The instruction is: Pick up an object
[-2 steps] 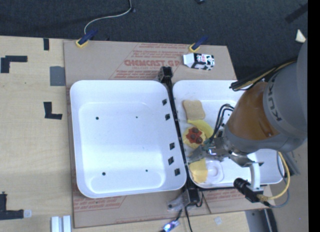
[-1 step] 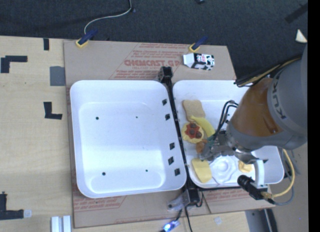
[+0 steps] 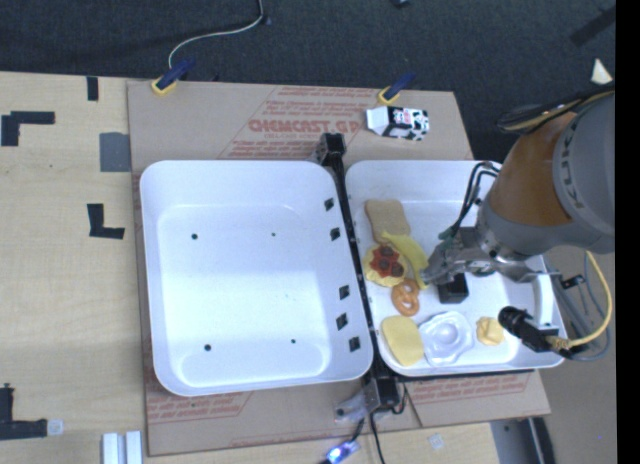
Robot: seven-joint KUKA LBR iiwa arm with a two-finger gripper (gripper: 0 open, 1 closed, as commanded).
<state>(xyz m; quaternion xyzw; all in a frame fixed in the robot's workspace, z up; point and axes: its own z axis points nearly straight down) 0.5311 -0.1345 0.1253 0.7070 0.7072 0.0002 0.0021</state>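
Observation:
The right bin (image 3: 440,177) holds several toy food items: a tan bread slice (image 3: 387,217), a yellow banana-like piece (image 3: 407,249), a red and yellow piece (image 3: 385,266), an orange ring (image 3: 405,299), a yellow wedge (image 3: 402,341), a white fried egg (image 3: 444,336) and a small yellow piece (image 3: 488,331). My gripper (image 3: 446,274) hangs low in this bin, just right of the banana piece and the orange ring. The wrist hides its fingertips.
The left bin (image 3: 240,272) lies beside the right one, split by a black divider (image 3: 343,252). A small black and white object (image 3: 405,122) rests on the cardboard behind the bins. The arm's grey and orange body (image 3: 550,192) overhangs the right bin's right side.

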